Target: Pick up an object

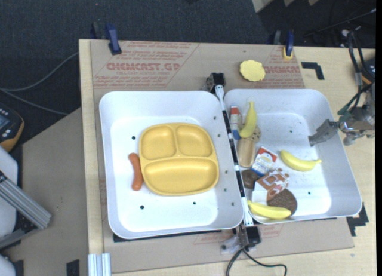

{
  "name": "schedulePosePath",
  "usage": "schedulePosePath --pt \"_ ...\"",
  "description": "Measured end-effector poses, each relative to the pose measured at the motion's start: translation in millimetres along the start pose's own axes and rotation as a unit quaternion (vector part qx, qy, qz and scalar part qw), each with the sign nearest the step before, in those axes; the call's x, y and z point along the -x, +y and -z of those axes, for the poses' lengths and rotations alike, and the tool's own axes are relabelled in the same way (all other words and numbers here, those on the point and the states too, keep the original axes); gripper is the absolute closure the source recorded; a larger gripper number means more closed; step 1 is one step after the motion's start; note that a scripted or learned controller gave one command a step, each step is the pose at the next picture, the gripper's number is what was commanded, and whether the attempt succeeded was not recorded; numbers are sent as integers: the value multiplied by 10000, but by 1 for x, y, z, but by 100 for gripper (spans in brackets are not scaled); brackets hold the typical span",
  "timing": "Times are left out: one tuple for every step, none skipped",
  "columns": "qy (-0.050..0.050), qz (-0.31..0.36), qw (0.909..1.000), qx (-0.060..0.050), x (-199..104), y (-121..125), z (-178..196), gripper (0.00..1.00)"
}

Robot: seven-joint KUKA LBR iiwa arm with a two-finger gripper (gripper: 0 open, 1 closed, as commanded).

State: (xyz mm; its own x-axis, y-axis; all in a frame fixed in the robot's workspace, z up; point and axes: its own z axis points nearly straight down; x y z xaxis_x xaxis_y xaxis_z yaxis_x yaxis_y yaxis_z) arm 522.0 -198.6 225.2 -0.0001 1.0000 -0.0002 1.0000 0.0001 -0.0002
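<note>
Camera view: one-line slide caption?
Gripper hovers over right bin of bananas and snacks; yellow tray fills left bin.

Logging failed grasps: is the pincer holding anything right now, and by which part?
Nothing is held. The pincer hangs over the right bin near its right wall, with no object between its fingers; the nearest banana lies apart from it on the bin floor.

In the right bin [334, 167] ahead of my wrist, three yellow bananas lie apart: one [249, 120] propped steeply against the dividing wall near the back, one [299, 161] flat toward the middle, one [270, 210] along the front edge. Between them sit a tan cylinder [245, 151], a small red-and-white packet [264, 162], a brown-and-white wrapper [274, 180] and a dark round cookie [282, 200]. The left bin [113, 149] holds a yellow sectioned plate [178, 158] with an orange hot dog [136, 171] just beside its left rim.
</note>
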Motion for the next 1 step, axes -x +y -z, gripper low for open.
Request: schedulePosePath --pt "17 17 10000 -33 -20 43 -103 0"
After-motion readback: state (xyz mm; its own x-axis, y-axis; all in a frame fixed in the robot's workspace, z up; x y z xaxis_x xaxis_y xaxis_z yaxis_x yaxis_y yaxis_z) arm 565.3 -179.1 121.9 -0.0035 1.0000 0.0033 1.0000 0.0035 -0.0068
